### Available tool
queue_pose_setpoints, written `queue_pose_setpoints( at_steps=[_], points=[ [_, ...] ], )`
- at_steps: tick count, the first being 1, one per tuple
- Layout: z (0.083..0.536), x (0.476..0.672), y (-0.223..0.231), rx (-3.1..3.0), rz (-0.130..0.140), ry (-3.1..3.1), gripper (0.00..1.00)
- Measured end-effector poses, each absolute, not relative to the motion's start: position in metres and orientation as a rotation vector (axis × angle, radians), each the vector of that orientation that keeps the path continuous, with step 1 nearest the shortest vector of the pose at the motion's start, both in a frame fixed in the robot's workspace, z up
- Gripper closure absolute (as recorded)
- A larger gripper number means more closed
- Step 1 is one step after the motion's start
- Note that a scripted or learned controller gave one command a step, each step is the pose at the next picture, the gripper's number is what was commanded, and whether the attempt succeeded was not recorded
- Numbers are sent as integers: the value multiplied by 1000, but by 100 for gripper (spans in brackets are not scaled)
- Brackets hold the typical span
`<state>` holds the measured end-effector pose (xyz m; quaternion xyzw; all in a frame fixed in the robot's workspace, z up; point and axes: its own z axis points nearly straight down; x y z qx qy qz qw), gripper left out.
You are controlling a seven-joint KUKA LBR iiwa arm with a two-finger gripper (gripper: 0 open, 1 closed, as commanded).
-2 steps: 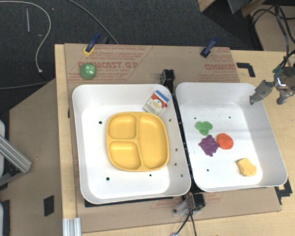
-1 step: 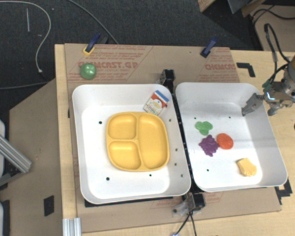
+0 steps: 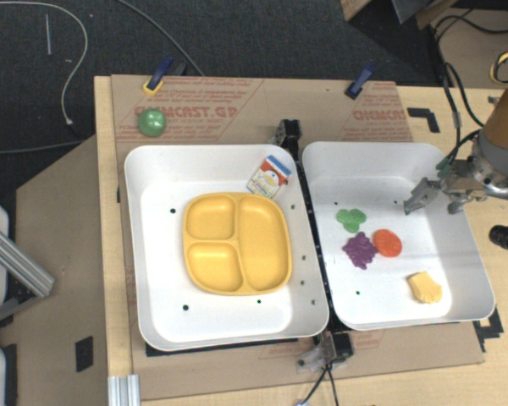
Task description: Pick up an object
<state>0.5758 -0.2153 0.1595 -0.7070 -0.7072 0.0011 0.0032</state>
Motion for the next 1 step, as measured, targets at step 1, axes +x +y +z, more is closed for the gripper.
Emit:
queue_pose_setpoints(
  at_steps=[1],
  points=[
    [98,577,-210,-2215,3,-2218,0]
  ],
)
